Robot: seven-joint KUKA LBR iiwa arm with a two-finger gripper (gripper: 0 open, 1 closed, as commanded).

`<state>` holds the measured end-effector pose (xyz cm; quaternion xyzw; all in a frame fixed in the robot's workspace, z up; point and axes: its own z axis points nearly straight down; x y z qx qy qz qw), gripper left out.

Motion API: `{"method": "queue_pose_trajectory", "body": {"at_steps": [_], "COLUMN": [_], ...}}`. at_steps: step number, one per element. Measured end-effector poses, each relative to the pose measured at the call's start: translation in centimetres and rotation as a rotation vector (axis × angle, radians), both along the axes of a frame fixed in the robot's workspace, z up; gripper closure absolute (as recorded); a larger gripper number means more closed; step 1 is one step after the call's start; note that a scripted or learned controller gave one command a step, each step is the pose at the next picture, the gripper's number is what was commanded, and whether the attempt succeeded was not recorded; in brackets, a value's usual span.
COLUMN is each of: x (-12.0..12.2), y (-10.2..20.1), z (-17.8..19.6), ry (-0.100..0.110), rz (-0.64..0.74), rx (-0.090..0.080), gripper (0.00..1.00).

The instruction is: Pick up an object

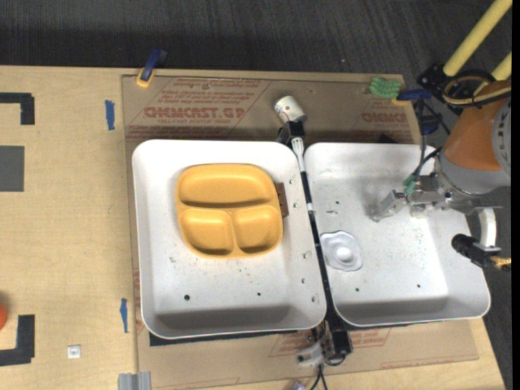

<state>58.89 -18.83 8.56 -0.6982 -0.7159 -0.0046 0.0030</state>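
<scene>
Yellow tray [230, 208] — three-compartment, rounded, lying flat in the upper middle of the left bin [154, 242], one long compartment toward the top of the frame and two smaller ones below. Touching nothing else but the bin floor. Small clear lid-like piece [341, 251] in the right bin [455, 295], at its lower left, close to the wall shared with the left bin, well apart from the yellow tray.

Gripper [383, 207] over the upper middle of the right bin, up and to the right of the clear piece and apart from it — nothing seen held. Open or closed: cannot tell from this angle. Grey arm with its orange band [475, 143] at the right edge of the frame.

Under both bins, a brown cardboard sheet [211, 104] with red print, clipped by a blue clamp [150, 67] at upper left and a green clamp [383, 88] at upper right. Yellow tube [486, 24] slanting across the upper right corner.
</scene>
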Motion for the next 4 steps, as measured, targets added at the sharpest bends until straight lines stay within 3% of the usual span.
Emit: {"method": "queue_pose_trajectory", "body": {"at_steps": [1,2,3,4], "x": [2.5,-3.0,0.0,5.6], "y": [6.7,7.6,0.6,3.0], "z": [-0.1,-0.1,0.0,0.0], "ry": [-0.001,0.003,0.004,-0.003], "rz": [0.104,-0.015,-0.262,0.226], "rx": [-0.011,-0.010,-0.002,-0.012], "gripper": [0.00,0.00,0.00,0.00]}}
